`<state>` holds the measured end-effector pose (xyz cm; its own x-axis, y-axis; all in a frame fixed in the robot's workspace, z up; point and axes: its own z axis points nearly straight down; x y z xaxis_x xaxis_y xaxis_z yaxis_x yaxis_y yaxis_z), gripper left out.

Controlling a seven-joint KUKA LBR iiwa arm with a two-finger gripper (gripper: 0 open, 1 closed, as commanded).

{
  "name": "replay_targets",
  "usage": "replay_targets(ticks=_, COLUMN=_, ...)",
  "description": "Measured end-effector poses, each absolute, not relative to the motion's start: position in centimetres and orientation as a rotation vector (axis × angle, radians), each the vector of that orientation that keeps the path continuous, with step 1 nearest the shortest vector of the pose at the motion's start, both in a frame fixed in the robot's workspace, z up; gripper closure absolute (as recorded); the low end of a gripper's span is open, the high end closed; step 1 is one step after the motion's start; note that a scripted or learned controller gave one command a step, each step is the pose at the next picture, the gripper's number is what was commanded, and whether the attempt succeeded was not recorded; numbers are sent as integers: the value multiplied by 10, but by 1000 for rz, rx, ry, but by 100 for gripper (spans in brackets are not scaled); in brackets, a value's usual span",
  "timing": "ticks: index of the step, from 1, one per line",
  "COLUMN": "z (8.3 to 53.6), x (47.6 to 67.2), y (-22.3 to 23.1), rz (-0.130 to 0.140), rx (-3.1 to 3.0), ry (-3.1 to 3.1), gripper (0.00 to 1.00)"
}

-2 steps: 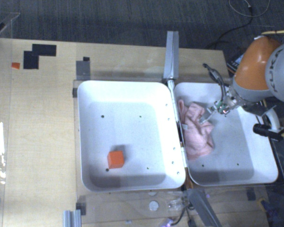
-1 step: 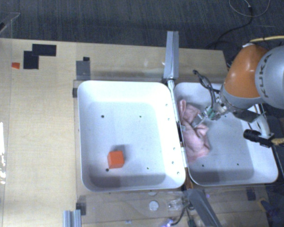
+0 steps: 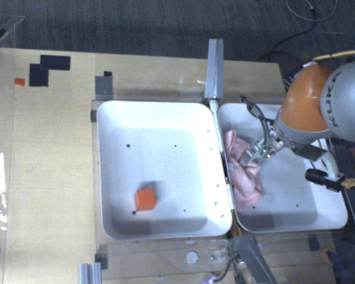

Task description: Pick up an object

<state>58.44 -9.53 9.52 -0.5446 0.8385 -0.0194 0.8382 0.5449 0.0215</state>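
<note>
While the arm leans into the right bin (image 3: 296, 218), its fingers (image 3: 257, 151) hang right over a pink cloth (image 3: 244, 173) whose length runs along the dividing wall; they look slightly parted, though I cannot tell for sure.

**Colours on the bench**

The two bins (image 3: 165, 114) are plain white. In the left bin, at about 7 o'clock, lies an orange block (image 3: 145, 199). In the right bin, at 9 o'clock, is a pale pink cloth (image 3: 244, 179). The arm (image 3: 319, 102) is grey with an orange band. The bench (image 3: 47, 176) is light wood colour.
</note>
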Motion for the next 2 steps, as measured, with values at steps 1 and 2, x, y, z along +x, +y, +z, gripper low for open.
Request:
replay_targets(ticks=1, z=108, x=587, y=-93, rz=24, rx=1482, ry=2735, gripper=100)
replay_targets(ticks=2, z=187, x=652, y=-69, rz=8, rx=1963, ry=2442, gripper=100)
